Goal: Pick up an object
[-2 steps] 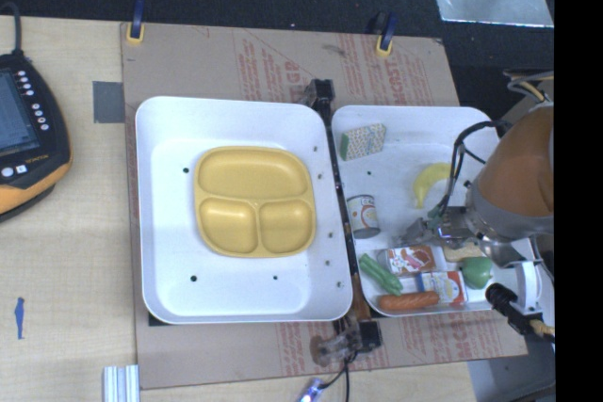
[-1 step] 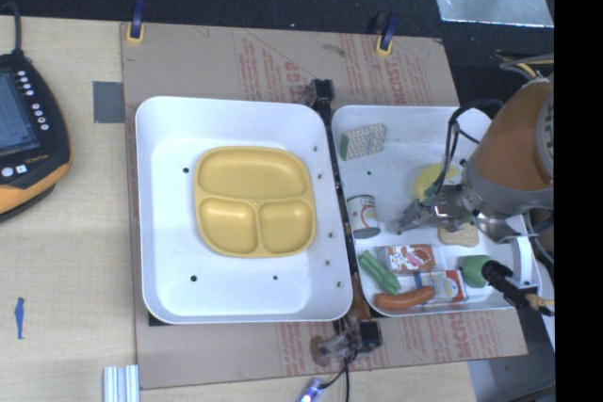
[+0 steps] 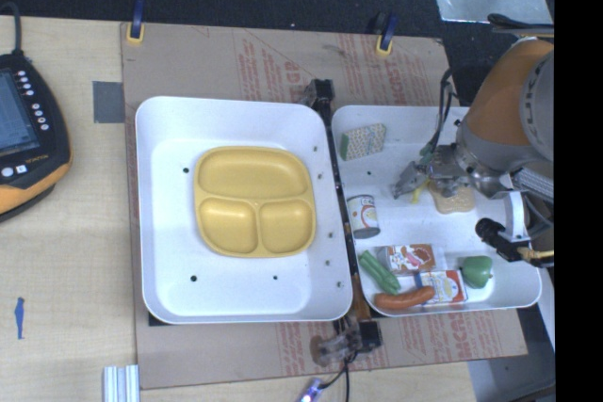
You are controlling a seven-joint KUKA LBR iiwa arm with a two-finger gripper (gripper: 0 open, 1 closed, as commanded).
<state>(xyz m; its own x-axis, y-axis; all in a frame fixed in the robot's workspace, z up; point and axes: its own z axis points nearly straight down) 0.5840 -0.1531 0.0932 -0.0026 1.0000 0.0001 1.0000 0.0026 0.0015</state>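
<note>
Camera view: pincer [image 3: 412, 184] low in right bin [image 3: 396, 120], spread or pressed together — cannot tell. Nearest pick, small can [image 3: 362, 215], just down-left of pincer, long axis roughly vertical in view, beside bin's left wall.

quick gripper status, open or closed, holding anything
Gripper: cannot be told from this view; it sits low in the right bin, with nothing seen between its tips.
</note>
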